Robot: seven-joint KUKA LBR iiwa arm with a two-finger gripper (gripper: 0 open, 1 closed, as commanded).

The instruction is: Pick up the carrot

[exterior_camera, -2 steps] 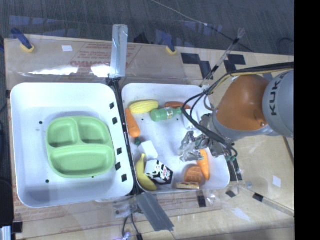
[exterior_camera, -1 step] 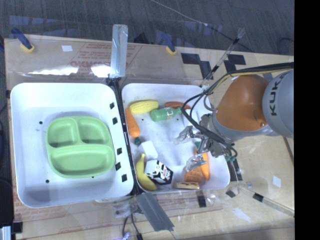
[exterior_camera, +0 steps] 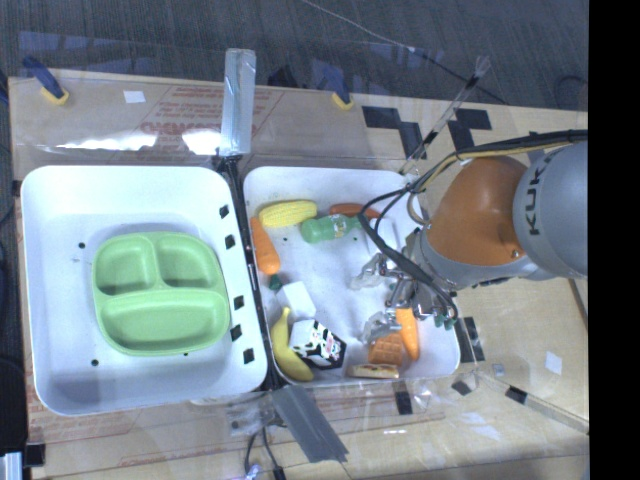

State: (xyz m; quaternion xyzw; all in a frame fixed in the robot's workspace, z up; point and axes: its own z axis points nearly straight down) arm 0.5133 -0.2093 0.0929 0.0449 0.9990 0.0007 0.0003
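Grey KUKA-lettered arm (exterior_camera: 555,213) with an orange band, looping black cables, metallic gripper (exterior_camera: 385,293).

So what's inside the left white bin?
Inside the left white bin sits one light green divided plastic plate, its three compartments bare. Whatever lies beneath the plate is covered.

Item 1. Lettering "KU", dark on grey, stood on the arm housing (exterior_camera: 556,208) at the three o'clock edge of the camera view, running vertically; the remaining letters of the brand were cut off at the frame's edge.

Item 2. Faint reddish print lay on the clear sheet (exterior_camera: 180,113) over the tabletop (exterior_camera: 520,368) at eleven o'clock, beyond the left bin (exterior_camera: 40,268); its characters were too pale and small to be read.

Item 3. Small white stickers (exterior_camera: 133,96) on the tabletop, at eleven and at five o'clock, bore no legible marking.

No other text, number or sign could be read.
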